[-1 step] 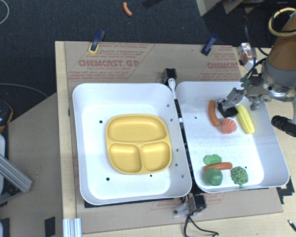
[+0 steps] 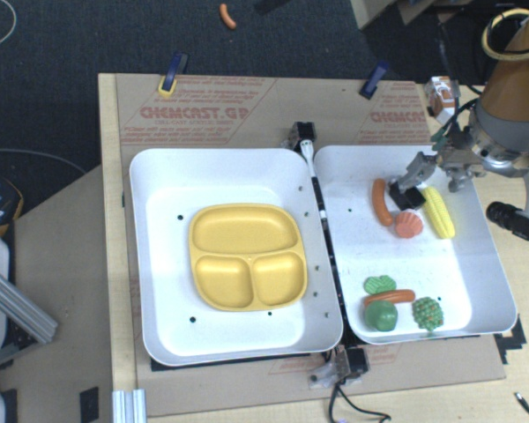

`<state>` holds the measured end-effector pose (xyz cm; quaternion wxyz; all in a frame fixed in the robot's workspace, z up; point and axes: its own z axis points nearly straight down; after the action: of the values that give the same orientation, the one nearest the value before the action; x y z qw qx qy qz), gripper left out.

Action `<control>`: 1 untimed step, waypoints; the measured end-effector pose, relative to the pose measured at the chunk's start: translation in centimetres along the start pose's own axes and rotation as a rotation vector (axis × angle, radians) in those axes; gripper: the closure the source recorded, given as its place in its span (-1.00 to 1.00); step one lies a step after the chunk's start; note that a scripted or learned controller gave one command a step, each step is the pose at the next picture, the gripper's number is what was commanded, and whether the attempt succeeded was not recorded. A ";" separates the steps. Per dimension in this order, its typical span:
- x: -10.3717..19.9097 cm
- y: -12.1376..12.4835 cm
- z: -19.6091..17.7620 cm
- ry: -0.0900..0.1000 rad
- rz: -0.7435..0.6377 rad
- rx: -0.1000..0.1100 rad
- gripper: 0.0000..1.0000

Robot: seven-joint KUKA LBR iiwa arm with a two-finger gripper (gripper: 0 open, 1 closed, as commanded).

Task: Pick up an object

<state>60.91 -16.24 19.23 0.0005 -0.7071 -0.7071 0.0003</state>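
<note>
In the right bin (image 2: 476, 271) the gripper (image 2: 407, 197) hangs low between an orange sausage (image 2: 382, 203) and a yellow corn cob (image 2: 438, 213), just above a pinkish-red toy (image 2: 409, 226); whether its fingers are apart cannot be told. A yellow divided plate (image 2: 247, 256) fills the left bin (image 2: 159, 236), both resting on a brown board (image 2: 247, 108).

You see two smooth, glossy white plastic bins (image 2: 159, 236) on a matt brown board bench (image 2: 115, 263); the yellow tray (image 2: 247, 256) looks like satin plastic, and the floor (image 2: 70, 25) is dark, rough carpet.
</note>
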 end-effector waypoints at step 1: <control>0.5 0.8 5.7 0.002 -0.003 0.006 -1.00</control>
<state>61.70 -15.69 13.53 0.0031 -0.7062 -0.7080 0.0016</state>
